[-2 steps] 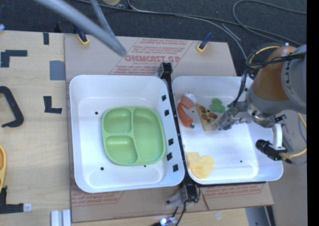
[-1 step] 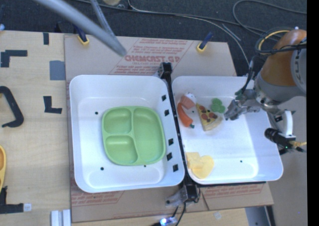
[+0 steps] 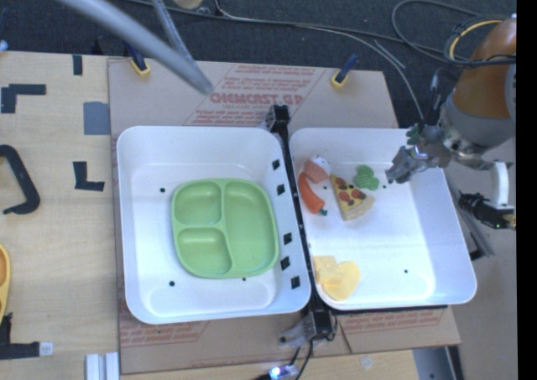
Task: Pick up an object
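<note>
Toy food lies scattered in the right bin, all of it to the image-left of my gripper. Nearest is a small green piece, just beside my gripper and apart from it. A little farther out sits a pizza slice with red and green toppings, and beyond that an orange and pink item lies close to the divider between the bins. A pale yellow piece rests well apart from my gripper, down toward the near-left corner of the same bin.

My gripper hovers over the upper right part of that bin, near its far rim, angled toward the green piece. It is dark and small here, so I cannot tell how it is set, and I see nothing held in it. My arm comes in behind it, grey with the orange band above the wrist.

Across the divider, far from my gripper, the left bin carries a green compartment tray. Both bins sit on a cardboard sheet spread on the bench.
</note>
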`<state>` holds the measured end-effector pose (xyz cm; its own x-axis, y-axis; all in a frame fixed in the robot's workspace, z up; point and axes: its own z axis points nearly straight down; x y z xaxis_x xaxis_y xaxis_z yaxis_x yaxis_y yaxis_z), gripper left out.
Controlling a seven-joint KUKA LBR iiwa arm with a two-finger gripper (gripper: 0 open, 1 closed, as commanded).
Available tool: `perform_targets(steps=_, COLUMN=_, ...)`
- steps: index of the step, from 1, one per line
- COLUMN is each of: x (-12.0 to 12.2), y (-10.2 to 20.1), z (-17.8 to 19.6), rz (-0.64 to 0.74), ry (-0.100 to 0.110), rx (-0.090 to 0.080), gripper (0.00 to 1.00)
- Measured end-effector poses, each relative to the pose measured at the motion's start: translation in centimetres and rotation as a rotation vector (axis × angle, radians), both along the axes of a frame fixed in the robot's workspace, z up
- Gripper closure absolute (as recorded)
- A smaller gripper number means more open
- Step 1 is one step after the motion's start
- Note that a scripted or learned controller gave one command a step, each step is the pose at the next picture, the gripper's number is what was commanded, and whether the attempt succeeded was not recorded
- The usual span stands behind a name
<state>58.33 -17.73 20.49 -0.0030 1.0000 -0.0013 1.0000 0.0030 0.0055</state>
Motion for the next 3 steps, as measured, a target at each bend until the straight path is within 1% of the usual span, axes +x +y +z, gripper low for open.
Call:
perform_targets(steps=1, x=0.1, y=0.1, z=1.4, rz=-0.001, ry=0.005, rx=0.002, gripper=1.00)
perform_targets(steps=3, x=0.3, y=8.9, z=0.6, rz=0.002, ry=0.006, rx=0.002, gripper=1.00)
